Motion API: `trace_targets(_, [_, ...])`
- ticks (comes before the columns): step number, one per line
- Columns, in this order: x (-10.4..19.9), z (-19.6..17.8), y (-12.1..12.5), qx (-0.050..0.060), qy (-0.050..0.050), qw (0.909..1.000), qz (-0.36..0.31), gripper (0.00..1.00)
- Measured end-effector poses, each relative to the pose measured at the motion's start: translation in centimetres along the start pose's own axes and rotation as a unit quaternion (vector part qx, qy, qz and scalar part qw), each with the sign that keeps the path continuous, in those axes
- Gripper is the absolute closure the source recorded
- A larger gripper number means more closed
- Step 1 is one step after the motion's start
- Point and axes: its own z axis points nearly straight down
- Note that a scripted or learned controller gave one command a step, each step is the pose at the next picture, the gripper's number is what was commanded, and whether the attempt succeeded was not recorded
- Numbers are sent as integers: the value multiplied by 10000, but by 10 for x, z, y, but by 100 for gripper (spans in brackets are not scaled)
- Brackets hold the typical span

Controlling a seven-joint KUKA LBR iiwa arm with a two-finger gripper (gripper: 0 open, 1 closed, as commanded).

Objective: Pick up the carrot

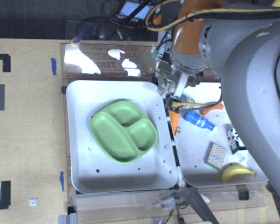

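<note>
Lying against the right bin's (196, 169) left wall, the carrot (174, 121) looks small, stiff and light, best pinched across its middle. The arm (233, 36) leans in from above, its gripper (173, 94) poised just over the carrot; its grip cannot be made out.

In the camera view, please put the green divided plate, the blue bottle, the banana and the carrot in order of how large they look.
1. green divided plate, by far the largest
2. banana and blue bottle, which look alike
3. carrot, though the gripper hides part of it
</note>
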Motion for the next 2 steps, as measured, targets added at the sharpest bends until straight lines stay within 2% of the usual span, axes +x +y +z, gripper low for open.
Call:
trace_targets(1, [-14, 1, 25, -19, 8, 9912, 1324, 100])
trace_targets(2, [-27, 17, 16, 3, 0, 9833, 1820, 100])
